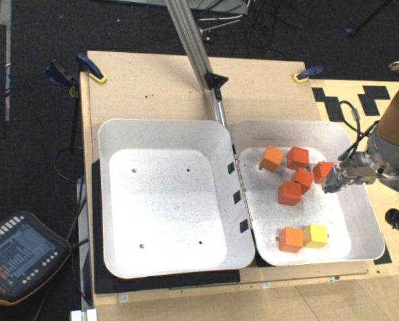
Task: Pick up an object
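Overhead, the grey arm [393, 136] is reaching in from the right, and its claw [335, 182] is hanging low over the right-hand white bin [360, 236], close to that bin's right wall. Whether the claw is gripping anything or standing apart, I cannot tell, because its tip is small and dark against the cluster below it.

Just beside the claw tip, a red-orange block [322, 171] is sitting so near that touching cannot be ruled out. Next to it, three more blocks are crowding together: an orange-red one [297, 157] at the top, a smaller one [304, 177] below it, and a darker red one [290, 193] lower and to the left. An orange block [272, 158] is lying tilted a little apart on the left of this group.

Nearer the front wall of the same bin, an orange block [291, 239] and a yellow block [316, 235] are resting side by side, touching.

Meanwhile the left white bin [112, 179] is lying alongside on the counter [152, 79]. A pendant with a screen [22, 256] is sitting on the floor at lower left.
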Tool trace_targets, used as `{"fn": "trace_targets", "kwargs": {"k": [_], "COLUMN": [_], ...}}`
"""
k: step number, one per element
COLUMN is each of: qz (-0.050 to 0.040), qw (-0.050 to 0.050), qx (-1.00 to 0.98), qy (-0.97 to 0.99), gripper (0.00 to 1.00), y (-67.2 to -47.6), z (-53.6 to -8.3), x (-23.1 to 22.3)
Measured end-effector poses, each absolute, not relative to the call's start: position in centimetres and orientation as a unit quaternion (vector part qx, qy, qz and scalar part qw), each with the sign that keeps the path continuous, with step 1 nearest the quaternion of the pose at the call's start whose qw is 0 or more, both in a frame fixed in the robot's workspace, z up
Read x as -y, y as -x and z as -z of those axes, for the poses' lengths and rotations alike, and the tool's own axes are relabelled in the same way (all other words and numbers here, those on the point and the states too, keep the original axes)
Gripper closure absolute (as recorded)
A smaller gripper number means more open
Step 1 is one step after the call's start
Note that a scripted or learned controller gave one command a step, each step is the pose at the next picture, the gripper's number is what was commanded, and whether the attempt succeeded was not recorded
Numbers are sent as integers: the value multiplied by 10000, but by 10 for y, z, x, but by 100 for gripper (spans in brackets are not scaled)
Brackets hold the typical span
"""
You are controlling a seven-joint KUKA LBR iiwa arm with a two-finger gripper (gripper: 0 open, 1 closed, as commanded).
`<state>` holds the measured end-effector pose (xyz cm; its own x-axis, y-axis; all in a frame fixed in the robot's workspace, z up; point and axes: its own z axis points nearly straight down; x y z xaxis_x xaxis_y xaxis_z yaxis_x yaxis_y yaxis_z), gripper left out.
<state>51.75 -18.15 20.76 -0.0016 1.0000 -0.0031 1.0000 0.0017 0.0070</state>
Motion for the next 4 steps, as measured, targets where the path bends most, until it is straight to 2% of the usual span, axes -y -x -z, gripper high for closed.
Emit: {"fn": "trace_targets", "kwargs": {"k": [1, 2, 3, 4], "qz": [-3, -8, -13, -1], "qw": [11, -7, -2, -10], "qx": [-7076, -7099, -7103, -7097], "qy": [-7066, -7043, -7039, -7045], "gripper": [100, 100, 100, 100], "y": [-518, -516, -530, -535], "z": [-212, -217, -225, -216], "x": [182, 126, 65, 12]}}
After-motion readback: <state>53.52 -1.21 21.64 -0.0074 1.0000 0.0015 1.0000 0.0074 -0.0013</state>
